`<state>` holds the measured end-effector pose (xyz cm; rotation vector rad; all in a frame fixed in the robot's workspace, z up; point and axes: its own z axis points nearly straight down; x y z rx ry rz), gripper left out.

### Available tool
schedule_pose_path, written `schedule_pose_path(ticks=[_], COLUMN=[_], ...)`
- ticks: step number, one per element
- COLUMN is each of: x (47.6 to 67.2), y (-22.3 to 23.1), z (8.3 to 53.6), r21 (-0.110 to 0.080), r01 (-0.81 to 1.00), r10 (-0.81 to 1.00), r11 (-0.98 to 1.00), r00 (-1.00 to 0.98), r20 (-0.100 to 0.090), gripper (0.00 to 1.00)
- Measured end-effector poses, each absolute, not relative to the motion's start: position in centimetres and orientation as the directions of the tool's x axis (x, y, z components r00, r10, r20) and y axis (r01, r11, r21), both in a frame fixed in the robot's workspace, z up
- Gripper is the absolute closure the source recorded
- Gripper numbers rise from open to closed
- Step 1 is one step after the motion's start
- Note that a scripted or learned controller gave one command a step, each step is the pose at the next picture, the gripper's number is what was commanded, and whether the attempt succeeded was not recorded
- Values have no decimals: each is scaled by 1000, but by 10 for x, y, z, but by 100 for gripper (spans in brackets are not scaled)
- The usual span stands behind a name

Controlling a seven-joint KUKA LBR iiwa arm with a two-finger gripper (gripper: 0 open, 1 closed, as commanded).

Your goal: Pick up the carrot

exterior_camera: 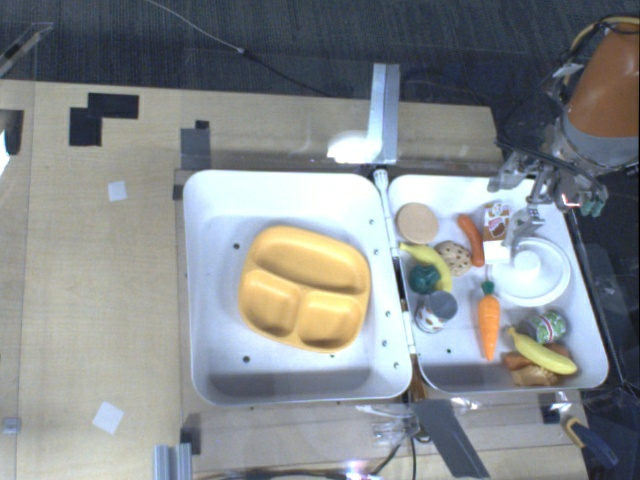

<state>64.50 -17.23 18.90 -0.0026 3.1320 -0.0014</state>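
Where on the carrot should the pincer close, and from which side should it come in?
Close on the thick upper part of the carrot, just below its green top. It lies flat in the right bin, pointing toward the near wall, so come straight down with the fingers across its width. The white bowl and the banana sit close on its right, so keep the spread narrow.

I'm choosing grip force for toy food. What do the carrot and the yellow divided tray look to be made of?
Carrot: probably moulded plastic, smooth orange body, small green top, slight sheen. Yellow tray: likely plastic too, matte to satin, one uniform colour with rounded moulded compartments. Neither can be confirmed by look alone.
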Motion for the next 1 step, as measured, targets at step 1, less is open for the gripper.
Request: schedule_pose_path(ticks=[1], x=[592], y=[-136], z=[89], r21=[0], r01=[129], r10=[129], r11=[992], r00=[-992], r20=[-13], gripper=[0])
